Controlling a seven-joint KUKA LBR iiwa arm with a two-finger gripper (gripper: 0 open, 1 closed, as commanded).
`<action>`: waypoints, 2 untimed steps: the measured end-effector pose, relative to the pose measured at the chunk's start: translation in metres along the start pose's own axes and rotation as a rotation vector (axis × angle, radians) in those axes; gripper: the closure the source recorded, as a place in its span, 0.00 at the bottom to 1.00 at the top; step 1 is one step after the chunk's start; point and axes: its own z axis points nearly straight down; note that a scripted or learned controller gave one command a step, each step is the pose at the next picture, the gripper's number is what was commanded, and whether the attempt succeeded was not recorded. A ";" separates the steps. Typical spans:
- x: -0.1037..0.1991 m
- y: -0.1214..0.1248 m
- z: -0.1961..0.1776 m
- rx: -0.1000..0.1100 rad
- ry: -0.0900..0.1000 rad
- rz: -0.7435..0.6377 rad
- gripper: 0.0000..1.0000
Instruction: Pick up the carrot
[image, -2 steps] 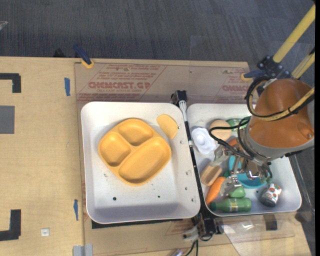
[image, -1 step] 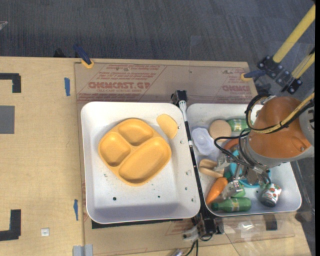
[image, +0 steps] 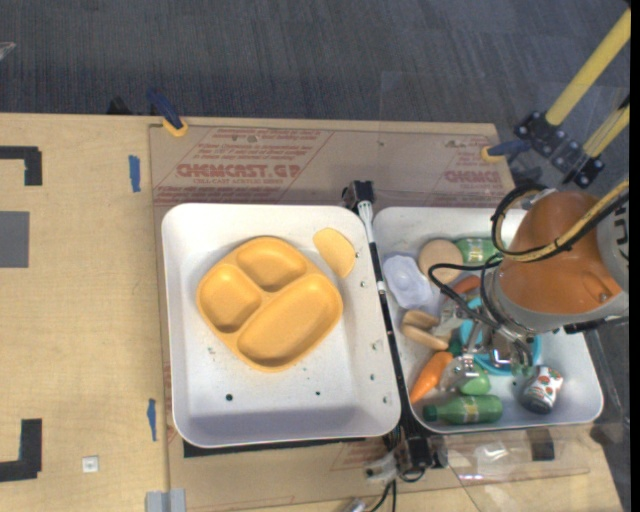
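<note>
Orange and tapered, the carrot (image: 431, 373) is lying in the right bin (image: 590, 395), toward that bin's 7 o'clock corner, tilted with its thicker end down-left, just above a green bottle (image: 463, 408) and just below a pale wooden peg (image: 424, 330). The gripper (image: 466, 368) is hanging low over the clutter at the carrot's 3 o'clock, just beside it; how far the gripper is open cannot be told against the metal and toys beneath it, and nothing is showing between its parts. By this judgement the approach step is in hand, with the grasp not yet made. The next move is calling for a short shift toward 9 o'clock and a descent centred across the carrot's narrow width, since the neighbouring items are crowding it closely. The left bin (image: 190, 390) is carrying a yellow divided plate (image: 268, 300) with a small yellow piece (image: 335, 250) at its 1 o'clock. Both bins are sitting on brown cardboard (image: 320, 150) laid over a light wooden counter (image: 70, 300), which is carrying black corner marks and blue tape tabs; dark carpet (image: 300, 50) is lying beyond at 12 o'clock.
</note>
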 end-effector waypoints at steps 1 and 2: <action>0.011 -0.002 0.000 0.001 -0.014 0.054 0.00; 0.007 -0.002 -0.013 0.002 -0.028 0.053 1.00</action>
